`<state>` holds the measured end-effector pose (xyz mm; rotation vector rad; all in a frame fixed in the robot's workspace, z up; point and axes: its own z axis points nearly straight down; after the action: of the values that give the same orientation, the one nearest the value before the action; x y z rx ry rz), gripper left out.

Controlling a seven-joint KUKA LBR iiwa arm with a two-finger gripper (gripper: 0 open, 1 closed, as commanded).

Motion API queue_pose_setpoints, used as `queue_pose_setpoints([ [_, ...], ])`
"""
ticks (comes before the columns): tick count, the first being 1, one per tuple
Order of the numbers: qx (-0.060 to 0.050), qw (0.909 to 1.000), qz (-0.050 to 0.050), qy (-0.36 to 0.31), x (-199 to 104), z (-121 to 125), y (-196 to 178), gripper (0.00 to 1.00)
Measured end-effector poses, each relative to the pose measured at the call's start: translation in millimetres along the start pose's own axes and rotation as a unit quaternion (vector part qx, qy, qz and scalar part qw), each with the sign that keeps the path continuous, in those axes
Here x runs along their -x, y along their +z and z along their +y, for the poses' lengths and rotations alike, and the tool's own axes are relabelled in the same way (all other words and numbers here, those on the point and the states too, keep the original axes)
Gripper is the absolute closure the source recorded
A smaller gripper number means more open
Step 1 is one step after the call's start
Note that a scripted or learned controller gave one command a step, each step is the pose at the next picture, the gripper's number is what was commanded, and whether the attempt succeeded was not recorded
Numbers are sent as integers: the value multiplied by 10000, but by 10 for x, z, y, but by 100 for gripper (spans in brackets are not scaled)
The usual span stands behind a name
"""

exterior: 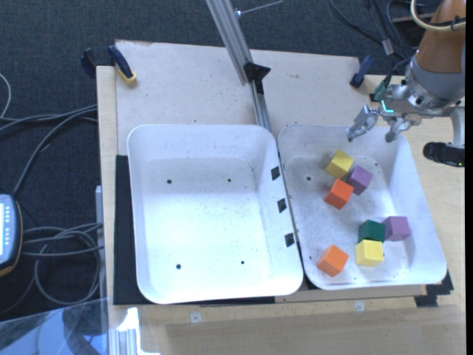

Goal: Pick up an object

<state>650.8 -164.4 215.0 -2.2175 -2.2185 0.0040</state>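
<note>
My gripper [378, 127] hangs over the far edge of the right bin [421, 220], its two fingers spread apart with nothing between them. Below it in that bin lie a yellow block [340, 163], a purple block [361, 177] and an orange block [339, 193], packed close together. Nearer the front sit a green block [372, 231], a second purple block [397, 227], a second yellow block [369, 253] and a second orange block [333, 259].
The left bin [148, 154] lies beside the right one, with black clips along the shared edge. A slanted metal rail [233, 35] rises from behind the bins. Blue clamps [122, 63] sit at the bench's far corners.
</note>
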Motion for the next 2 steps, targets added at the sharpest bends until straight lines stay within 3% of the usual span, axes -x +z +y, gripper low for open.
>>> queue_pose_setpoints([
  [1,23,10000,-10,-7,0,10,-34,0],
  [2,3,10000,-3,-3,-71,14,412,0],
])
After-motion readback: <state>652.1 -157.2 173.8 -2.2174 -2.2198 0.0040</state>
